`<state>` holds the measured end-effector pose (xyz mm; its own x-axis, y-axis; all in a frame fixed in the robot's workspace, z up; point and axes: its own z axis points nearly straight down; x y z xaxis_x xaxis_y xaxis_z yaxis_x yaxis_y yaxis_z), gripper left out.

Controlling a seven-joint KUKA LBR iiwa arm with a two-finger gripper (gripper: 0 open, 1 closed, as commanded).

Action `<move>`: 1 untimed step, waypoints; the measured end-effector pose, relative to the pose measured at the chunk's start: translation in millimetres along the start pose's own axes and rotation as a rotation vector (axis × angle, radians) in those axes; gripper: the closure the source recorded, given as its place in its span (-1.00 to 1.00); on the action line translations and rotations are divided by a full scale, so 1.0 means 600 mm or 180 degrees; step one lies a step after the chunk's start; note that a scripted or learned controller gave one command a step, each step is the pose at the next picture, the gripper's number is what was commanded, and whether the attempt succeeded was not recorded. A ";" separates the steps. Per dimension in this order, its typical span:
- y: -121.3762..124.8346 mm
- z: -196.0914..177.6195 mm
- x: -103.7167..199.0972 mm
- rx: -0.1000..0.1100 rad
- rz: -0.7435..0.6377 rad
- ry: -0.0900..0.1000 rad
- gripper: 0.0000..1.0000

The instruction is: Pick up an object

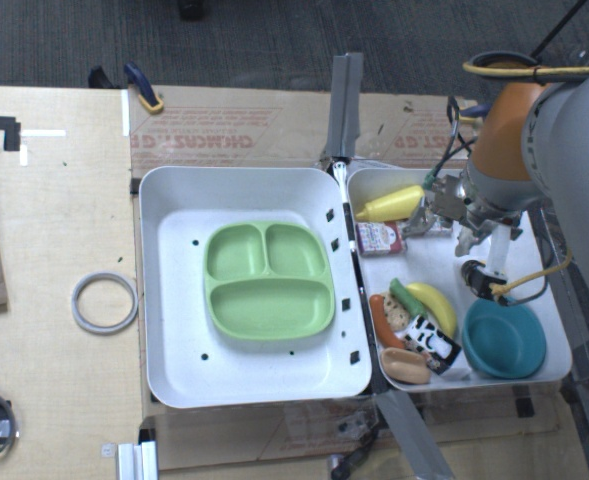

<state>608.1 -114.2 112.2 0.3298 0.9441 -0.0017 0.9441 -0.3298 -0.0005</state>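
Arm reaches into right bin [556, 368], gripper [429, 215] low beside yellow bottle [390, 204] and small red packet [377, 238], likely lining up grab. Grip state: cannot tell. Banana [432, 303], teal bowl [504, 340] crowd near end. Green tray [269, 280] sits alone in left bin [164, 298].

A pale wooden bench [54, 218] fills the left and middle of the view. Behind it, at the top, lies dark grey carpet [274, 18]. A sheet of brown cardboard [234, 133] with red print covers the bench's far middle part. On the bench's left stretch a grey ring [104, 301] lies flat. A blue and yellow clamp [144, 86] sits at the bench's far edge. The light is even and soft.
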 end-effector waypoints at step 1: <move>0.062 0.028 0.023 0.0093 -0.0523 -0.0030 -1.00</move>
<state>647.8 -113.2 95.4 0.1709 0.9853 -0.0086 0.9848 -0.1710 -0.0306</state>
